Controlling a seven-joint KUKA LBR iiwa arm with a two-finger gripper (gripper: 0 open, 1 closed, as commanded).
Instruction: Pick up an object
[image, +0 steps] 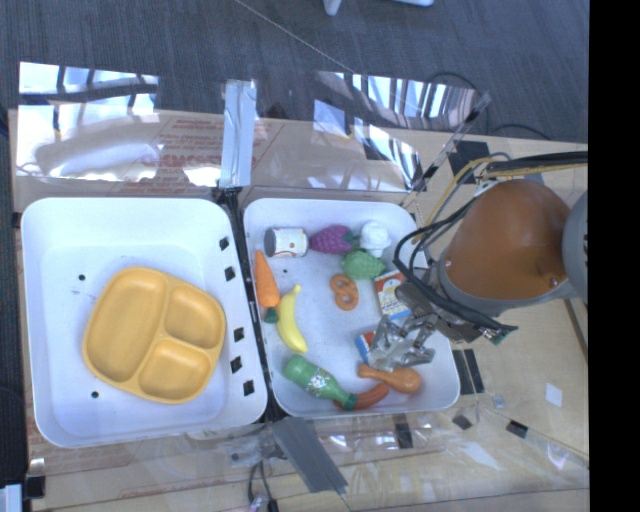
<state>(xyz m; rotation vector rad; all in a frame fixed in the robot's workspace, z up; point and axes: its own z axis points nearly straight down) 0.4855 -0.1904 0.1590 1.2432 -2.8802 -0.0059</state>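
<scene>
Your arm (505, 245) reaches in from the right, its orange band facing the camera, wrist angled down and leftward, with the gripper (405, 345) held low.

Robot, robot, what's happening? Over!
Metal two-finger gripper low in right white bin, fingers unclear. Nothing seen held. Orange toy drumstick right below, blue-and-white packet beside.

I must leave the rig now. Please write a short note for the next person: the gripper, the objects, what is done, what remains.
Gripper: low in the right bin, among toys near its right wall; jaws' state cannot be told.
Objects: banana, carrot, green bottle, pretzel, grapes lie in the right bin. Yellow divided tray in the left bin.
Done: nothing visibly lifted.
Left: grasp and lift one object.
</scene>
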